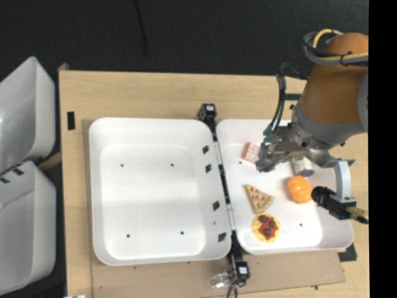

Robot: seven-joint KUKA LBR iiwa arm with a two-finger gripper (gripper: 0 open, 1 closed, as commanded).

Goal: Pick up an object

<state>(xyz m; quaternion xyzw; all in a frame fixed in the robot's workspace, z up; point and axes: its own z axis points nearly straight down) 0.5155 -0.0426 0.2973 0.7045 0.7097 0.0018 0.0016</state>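
Note:
The right bin [239,132] holds several small objects. A pink-and-white packet [250,152] lies near its upper middle, and a tan pizza-slice wedge [257,198] sits below that. A yellow round piece with red topping [265,227] rests near the bin's front edge, and an orange ball [299,189] lies to the right. My gripper [268,160] hangs over the bin just right of the packet and above the wedge, with the grey and orange arm behind it. Nothing shows between its fingers.
The left bin [149,191] sits beside the right one, joined by a black clipped seam [217,179]. Tan bench top [155,95] surrounds both bins. White blocks [22,166] stand at the far left. A black fitting [332,202] juts over the right bin's right side.

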